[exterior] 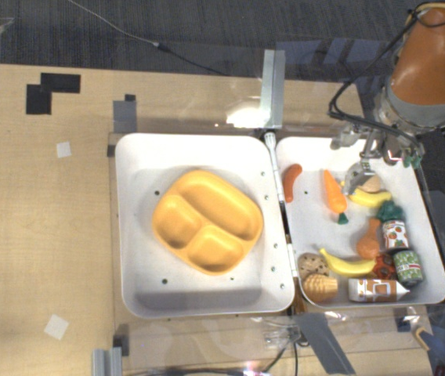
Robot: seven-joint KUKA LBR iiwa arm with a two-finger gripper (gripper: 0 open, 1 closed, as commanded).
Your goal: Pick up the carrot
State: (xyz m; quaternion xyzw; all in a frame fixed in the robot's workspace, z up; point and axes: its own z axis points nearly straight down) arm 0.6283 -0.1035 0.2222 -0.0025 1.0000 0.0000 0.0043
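Note:
The carrot (333,192) is orange with a small green end. It lies roughly lengthwise in the upper middle of the right bin (309,218). My gripper (359,175) hangs over the bin's upper right, just right of the carrot's top end and above a small banana (368,197). Nothing is visibly held. The grey wrist and the orange band (430,53) rise behind it at the top right.
A red sausage (291,180) lies left of the carrot, by the bin divider. Lower right holds broccoli (391,210), a drumstick (369,241), two cans (401,249), a long banana (348,265), a cookie (312,263), a pastry (321,287) and a carton (375,290). The left bin (136,288) holds a yellow divided plate (207,219).

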